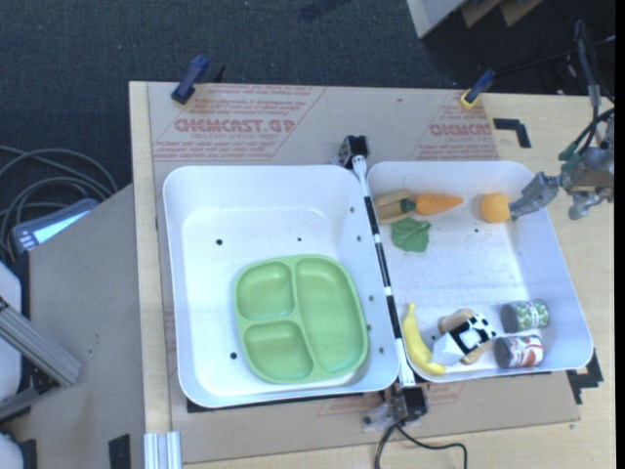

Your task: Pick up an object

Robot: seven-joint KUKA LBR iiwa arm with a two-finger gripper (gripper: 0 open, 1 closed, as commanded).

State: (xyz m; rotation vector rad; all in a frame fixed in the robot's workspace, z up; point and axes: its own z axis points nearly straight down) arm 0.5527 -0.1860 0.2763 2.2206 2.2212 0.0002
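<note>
Nothing is lifted yet: the gripper (543, 191) sits at the right bin's (547, 252) far right rim, just beside the small orange fruit (494, 207), holding nothing; whether it is wide or narrow I cannot tell; the grasp and lift remain.

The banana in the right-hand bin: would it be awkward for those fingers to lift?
Probably a little. The banana is curved and lies against the bin's wall, so fingers may struggle to straddle it. Its smooth, glossy skin suggests plastic: likely light, stiff and somewhat slippery. If nudged, it might pivot rather than roll.
</note>
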